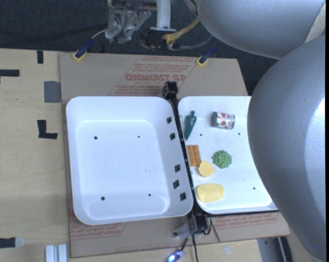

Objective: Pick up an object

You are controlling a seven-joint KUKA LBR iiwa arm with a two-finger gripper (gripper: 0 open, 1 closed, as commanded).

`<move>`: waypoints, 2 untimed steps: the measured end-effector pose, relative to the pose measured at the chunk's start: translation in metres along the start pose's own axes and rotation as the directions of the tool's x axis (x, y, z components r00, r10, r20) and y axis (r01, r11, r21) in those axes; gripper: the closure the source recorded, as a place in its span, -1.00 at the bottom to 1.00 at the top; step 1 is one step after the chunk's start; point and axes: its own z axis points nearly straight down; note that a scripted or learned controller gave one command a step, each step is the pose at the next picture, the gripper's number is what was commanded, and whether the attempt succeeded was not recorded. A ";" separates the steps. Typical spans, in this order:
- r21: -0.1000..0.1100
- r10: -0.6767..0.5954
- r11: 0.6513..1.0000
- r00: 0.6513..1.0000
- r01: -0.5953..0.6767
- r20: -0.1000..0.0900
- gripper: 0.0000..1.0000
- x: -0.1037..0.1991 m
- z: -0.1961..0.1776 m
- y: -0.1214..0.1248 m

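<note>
The right bin (238, 146) holds several small objects. A dark green pepper (190, 125) lies by its left wall and a red and white can (223, 120) lies on its side near the back. In the middle are an orange-brown block (193, 155), a knobbly green ball (222, 159) and a small orange-yellow piece (206, 170). A pale yellow lump (210, 192) rests near the front. My gripper (124, 30) hangs beyond the bench's far edge, well away from both bins, open with nothing between its fingers.
The left bin (120, 162) sits beside the right one, with a black divider (176, 141) between them. The grey arm (295, 124) covers the right bin's right side. Blue and yellow clamps (83, 49) hold the cardboard base at the back.
</note>
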 end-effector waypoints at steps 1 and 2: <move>0.004 0.000 1.000 1.000 0.000 0.001 1.00 0.000 -0.090 -0.029; 0.027 0.002 1.000 1.000 -0.002 0.010 1.00 -0.001 0.015 -0.073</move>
